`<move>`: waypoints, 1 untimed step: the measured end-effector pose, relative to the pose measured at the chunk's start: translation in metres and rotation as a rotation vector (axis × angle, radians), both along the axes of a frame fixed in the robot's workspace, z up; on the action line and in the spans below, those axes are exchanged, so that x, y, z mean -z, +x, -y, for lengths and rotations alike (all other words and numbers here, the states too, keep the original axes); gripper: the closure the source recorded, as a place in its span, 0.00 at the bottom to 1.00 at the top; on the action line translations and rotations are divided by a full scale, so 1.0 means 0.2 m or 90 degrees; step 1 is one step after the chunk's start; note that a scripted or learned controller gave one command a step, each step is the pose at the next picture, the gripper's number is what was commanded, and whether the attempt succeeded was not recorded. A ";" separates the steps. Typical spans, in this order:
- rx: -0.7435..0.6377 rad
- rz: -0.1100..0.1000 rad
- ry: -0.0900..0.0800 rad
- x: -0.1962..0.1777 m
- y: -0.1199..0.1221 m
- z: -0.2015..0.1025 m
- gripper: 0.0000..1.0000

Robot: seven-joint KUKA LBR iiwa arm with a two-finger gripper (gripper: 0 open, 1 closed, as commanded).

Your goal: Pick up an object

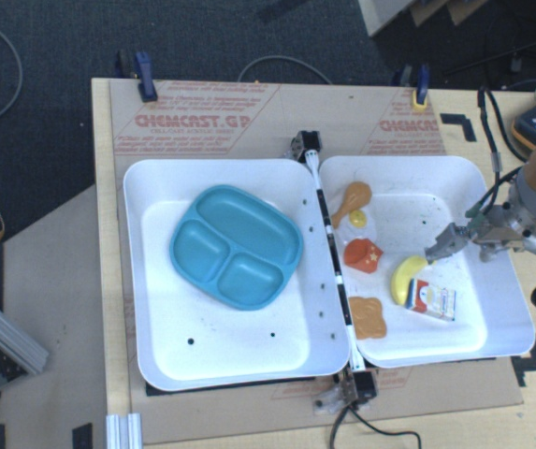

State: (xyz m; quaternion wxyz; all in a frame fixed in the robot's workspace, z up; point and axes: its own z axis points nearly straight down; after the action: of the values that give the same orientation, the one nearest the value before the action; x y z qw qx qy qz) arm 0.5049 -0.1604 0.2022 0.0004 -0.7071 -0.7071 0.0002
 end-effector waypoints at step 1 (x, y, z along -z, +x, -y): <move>-0.003 -0.006 0.003 0.43 0.01 -0.25 0.00</move>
State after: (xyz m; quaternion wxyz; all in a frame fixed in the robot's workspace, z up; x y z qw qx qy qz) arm 0.5059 -0.1098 0.1157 0.0057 -0.7055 -0.7087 0.0019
